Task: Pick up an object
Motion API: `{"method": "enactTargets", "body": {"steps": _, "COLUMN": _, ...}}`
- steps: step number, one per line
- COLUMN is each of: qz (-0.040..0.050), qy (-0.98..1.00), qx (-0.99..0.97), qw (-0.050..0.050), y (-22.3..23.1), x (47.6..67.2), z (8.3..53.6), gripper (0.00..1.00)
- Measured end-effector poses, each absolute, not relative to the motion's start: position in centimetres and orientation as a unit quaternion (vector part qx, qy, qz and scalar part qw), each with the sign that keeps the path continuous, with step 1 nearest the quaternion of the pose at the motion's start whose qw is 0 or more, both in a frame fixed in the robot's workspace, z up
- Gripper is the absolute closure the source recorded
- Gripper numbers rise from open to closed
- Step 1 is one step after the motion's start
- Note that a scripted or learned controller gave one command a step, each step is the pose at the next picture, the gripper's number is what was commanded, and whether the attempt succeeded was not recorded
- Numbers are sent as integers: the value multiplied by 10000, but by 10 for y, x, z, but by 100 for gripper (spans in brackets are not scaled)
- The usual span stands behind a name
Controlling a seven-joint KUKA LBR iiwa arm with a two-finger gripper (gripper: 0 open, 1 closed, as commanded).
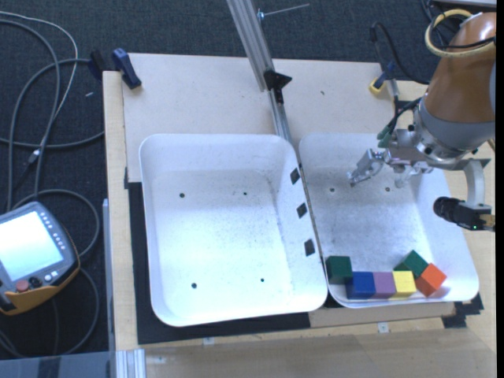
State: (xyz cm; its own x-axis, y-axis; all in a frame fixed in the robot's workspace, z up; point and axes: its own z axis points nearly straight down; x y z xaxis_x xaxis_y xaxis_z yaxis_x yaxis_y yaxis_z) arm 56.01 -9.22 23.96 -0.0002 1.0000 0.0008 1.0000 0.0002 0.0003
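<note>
Over the right shallow white bin [441, 235], upper half, I see the metal two-finger gripper [370, 168]; can't tell its opening, nothing visibly held. Coloured blocks sit along the near edge: dark green cube [339, 268], blue [362, 283], purple [383, 283], yellow [404, 282], orange [431, 279].

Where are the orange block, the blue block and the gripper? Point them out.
orange block [432, 278]: camera view, its top face.
blue block [363, 284]: camera view, its top face.
gripper [363, 169]: camera view, midway between the fingertips, above the right bin's floor.
</note>
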Motion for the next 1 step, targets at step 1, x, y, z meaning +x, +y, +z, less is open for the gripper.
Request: {"method": "enactTargets", "body": {"steps": 1, "qz": 32, "qy": -7054, "qx": -7088, "qw": 43, "y": -160, "x": 532, "z": 119, "gripper": 0}}
